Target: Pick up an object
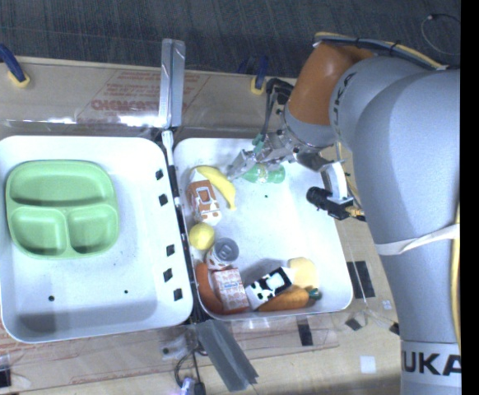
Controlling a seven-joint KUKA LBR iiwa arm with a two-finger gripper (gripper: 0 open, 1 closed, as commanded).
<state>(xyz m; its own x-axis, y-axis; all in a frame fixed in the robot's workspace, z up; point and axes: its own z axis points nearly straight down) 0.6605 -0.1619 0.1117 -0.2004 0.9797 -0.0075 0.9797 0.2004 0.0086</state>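
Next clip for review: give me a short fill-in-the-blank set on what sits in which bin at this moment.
1. The green divided tray lies in the ____ white bin.
2. The tray has ____ compartments.
3. The yellow banana lies in the right white bin, in the half ____ from the camera.
4. The gripper hangs over the ____ bin, near a pale green object.

Missing words: left; three; farther; right
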